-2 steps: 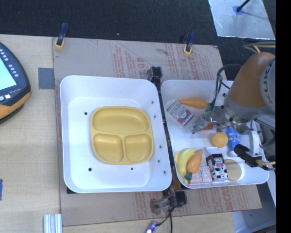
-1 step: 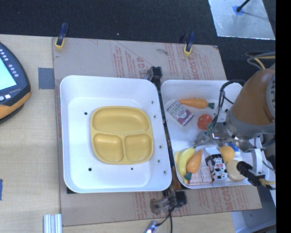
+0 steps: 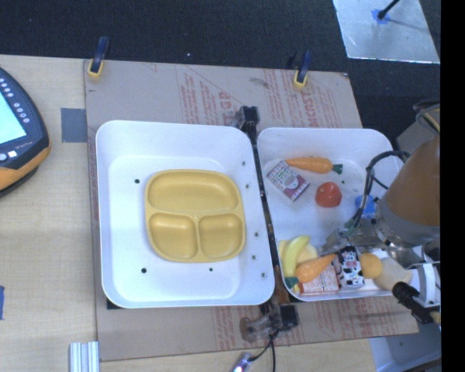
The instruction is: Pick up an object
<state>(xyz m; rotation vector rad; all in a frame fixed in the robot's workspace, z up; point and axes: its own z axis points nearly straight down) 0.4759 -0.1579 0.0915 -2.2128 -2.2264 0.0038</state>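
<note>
The right white bin (image 3: 325, 136) holds several toy foods. A carrot (image 3: 310, 164) lies near its far wall, with a small printed box (image 3: 287, 181) and a red tomato (image 3: 328, 195) beside it. At the near wall sit a yellow banana (image 3: 294, 253), a second carrot (image 3: 315, 267), a red-and-white carton (image 3: 319, 285), a cow-print carton (image 3: 350, 270) and a pale yellow piece (image 3: 372, 266). My gripper (image 3: 349, 242) hangs low over the bin's near right corner, just above the cow-print carton. The arm's orange band (image 3: 418, 192) hides that side of the bin.
The left white bin (image 3: 112, 208) holds a yellow divided plate (image 3: 194, 214). A black divider (image 3: 260, 200) runs between the bins. A teach pendant (image 3: 8, 130) lies at the far left of the bench. Clamps (image 3: 301, 70) pin the cardboard sheet at the back.
</note>
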